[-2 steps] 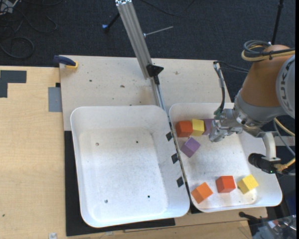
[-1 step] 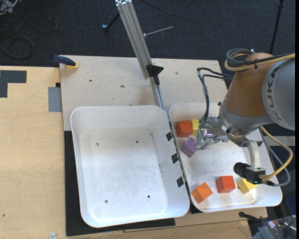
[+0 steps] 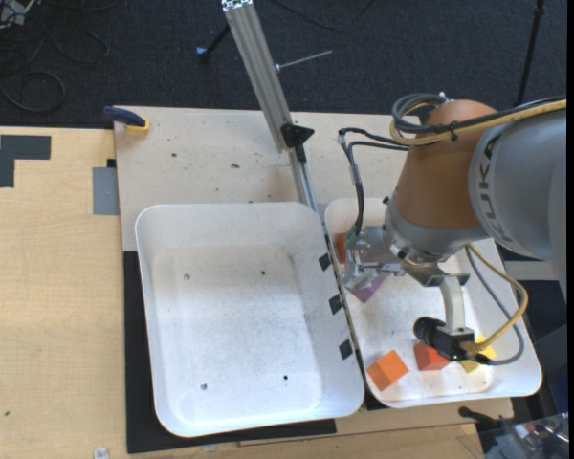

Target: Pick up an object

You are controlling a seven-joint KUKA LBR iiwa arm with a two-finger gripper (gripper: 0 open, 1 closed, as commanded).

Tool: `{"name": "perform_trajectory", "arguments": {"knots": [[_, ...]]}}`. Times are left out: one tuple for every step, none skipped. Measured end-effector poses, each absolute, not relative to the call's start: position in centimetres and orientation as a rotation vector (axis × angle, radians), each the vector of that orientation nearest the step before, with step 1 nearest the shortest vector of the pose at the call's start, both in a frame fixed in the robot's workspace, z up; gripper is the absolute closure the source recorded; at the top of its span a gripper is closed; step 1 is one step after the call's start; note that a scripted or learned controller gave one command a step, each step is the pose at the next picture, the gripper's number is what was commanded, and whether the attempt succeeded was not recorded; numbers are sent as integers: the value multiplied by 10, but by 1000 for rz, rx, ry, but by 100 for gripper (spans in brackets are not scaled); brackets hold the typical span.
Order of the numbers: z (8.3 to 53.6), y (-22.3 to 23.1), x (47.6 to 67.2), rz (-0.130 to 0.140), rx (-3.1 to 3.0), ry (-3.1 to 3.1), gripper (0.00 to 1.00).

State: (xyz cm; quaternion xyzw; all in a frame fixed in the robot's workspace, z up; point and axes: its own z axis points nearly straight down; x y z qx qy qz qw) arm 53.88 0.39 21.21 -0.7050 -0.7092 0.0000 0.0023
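You are looking at the claw [image 3: 368, 273] hanging low over the left part of the right bin [image 3: 526, 376], tucked under the arm's bulky wrist. The wrist is shading it, so you cannot tell whether the claw is standing wide or narrow, or whether anything is sitting in it. A small purple piece [image 3: 365, 292] is lying just beneath the claw; whether the two are touching is not clear.

Moving outward, a reddish piece [image 3: 341, 248] is resting against the bin's left wall, just up from the claw. Toward the near end of the same bin, an orange block [image 3: 389, 368] is lying on the floor, and a red block [image 3: 427, 357] is sitting just to its right. A yellow piece [image 3: 480, 356] is lying beside the red block, on its right. A cable [image 3: 505, 328] is looping down from the wrist over these blocks.

The grey arm [image 3: 526, 189] is reaching in from the right, with its orange band [image 3: 440, 175] sitting above the claw.

To the left, the left bin [image 3: 230, 323] is lying beside the right one, with small black clips [image 3: 333, 304] running along the seam between them. Farther back, a slanted metal rail [image 3: 263, 65] is rising from the bench [image 3: 201, 156], and a blue and yellow clamp [image 3: 126, 118] is gripping the bench's far left corner.
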Motion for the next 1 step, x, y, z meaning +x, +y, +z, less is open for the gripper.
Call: {"name": "perform_trajectory", "arguments": {"knots": [[211, 46, 522, 4, -2213, -2222, 100]]}}
